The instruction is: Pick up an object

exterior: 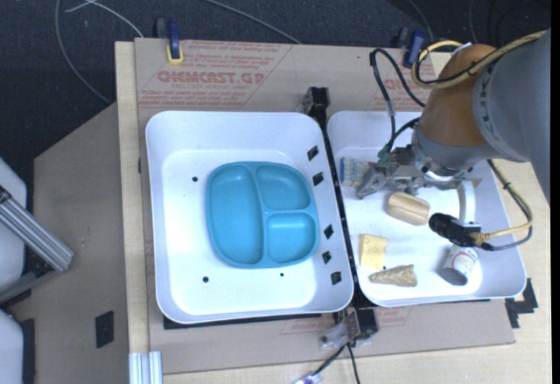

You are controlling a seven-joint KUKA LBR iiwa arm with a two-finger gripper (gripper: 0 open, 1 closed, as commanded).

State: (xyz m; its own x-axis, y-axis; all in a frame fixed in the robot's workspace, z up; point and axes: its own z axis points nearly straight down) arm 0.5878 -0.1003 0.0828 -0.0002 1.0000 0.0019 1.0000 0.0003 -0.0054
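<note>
Gripper (382,174) hangs over right white bin (500,279); grip state can't be told. Tan cylindrical block (409,207) just beside it looks light, rigid, smooth; best pinched across its short width.

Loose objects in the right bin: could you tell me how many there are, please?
4 visible: a tan cylinder below the gripper, a yellow square block, a tan wedge at the front, and a small can front right. The arm may hide others.
</note>
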